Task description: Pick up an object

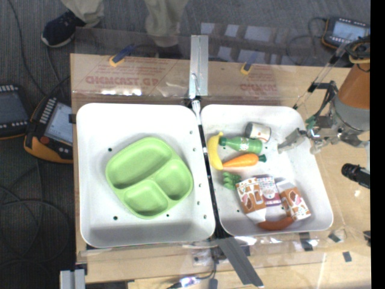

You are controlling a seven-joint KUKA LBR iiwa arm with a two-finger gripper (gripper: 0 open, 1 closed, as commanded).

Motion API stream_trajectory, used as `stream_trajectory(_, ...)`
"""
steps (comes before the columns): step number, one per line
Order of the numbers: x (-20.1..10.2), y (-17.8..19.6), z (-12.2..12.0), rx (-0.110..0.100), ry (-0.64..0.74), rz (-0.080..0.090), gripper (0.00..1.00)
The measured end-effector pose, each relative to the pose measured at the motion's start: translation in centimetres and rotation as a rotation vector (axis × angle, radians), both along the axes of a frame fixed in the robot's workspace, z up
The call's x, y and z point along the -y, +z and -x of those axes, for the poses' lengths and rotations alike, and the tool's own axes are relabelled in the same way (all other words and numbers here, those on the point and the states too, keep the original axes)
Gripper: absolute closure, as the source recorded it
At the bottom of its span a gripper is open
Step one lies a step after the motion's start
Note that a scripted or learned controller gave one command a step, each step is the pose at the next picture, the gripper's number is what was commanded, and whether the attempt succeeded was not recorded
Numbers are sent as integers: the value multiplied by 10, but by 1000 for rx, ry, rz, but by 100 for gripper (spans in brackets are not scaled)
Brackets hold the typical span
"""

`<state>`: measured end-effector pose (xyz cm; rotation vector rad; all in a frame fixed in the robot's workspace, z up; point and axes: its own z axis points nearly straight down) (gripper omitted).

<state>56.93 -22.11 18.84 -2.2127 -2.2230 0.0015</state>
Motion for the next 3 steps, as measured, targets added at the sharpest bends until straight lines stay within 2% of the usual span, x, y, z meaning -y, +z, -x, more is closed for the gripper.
stream_trajectory(1, -58, -86, -71, -1, 39, 8, 0)
stream_trajectory(2, -59, -79, -71, -4, 41, 11, 100)
stream_trajectory(3, -80, 11, -100, 1, -18, 5, 100)
